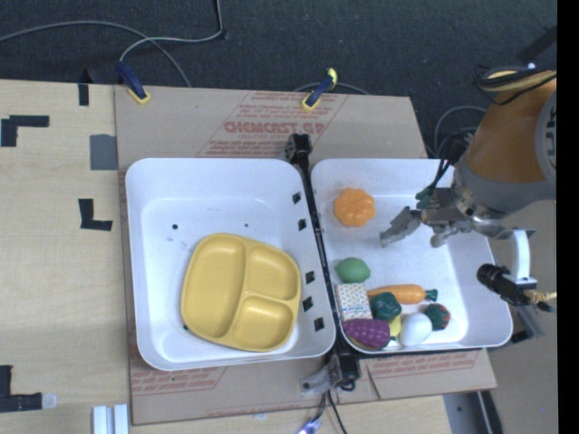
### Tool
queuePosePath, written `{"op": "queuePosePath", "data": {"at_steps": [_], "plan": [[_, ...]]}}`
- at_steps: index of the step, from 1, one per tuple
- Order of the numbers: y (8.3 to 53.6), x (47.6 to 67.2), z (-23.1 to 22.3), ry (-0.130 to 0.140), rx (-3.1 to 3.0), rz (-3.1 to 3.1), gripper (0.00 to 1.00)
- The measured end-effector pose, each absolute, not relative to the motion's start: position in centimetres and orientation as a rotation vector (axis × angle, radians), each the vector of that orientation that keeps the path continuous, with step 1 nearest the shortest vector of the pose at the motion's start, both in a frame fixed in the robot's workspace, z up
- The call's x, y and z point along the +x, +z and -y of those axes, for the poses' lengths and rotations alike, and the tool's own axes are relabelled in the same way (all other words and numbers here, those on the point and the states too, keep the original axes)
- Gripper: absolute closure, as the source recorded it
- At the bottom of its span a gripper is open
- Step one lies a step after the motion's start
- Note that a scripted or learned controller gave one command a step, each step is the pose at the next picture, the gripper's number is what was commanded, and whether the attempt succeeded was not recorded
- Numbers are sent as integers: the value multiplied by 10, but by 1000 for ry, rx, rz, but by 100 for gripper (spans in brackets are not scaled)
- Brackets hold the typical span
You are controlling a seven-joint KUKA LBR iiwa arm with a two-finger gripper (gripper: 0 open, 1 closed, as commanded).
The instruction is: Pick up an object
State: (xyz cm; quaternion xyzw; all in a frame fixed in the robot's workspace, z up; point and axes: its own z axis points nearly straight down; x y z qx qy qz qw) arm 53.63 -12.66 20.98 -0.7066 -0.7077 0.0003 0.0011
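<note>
The gripper (418, 229) hangs over the right bin (470, 333), reaching in from three o'clock, its two grey fingers (398, 227) spread apart and released, with nothing between them. At about nine o'clock from the fingertips, near but apart, lies an orange pumpkin-like toy (354, 206) in the bin's upper left part. Below that, toward six o'clock, sits a green rounded piece (353, 268), and further down the bin's near edge a cluster: a carrot (400, 293), a dark green item (385, 307), a purple grape-like bunch (366, 333), a white egg shape (416, 328), a red piece (437, 316) that may be a strawberry, though it is too small to be sure, and a pale speckled block (352, 298). The left bin (154, 188) holds a yellow divided tray (241, 290), toward its six o'clock side.
</note>
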Motion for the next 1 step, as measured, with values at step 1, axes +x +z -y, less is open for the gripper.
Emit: {"op": "queuePosePath", "data": {"at_steps": [1], "plan": [[86,560,93,-5,-2220,2225,0]]}}
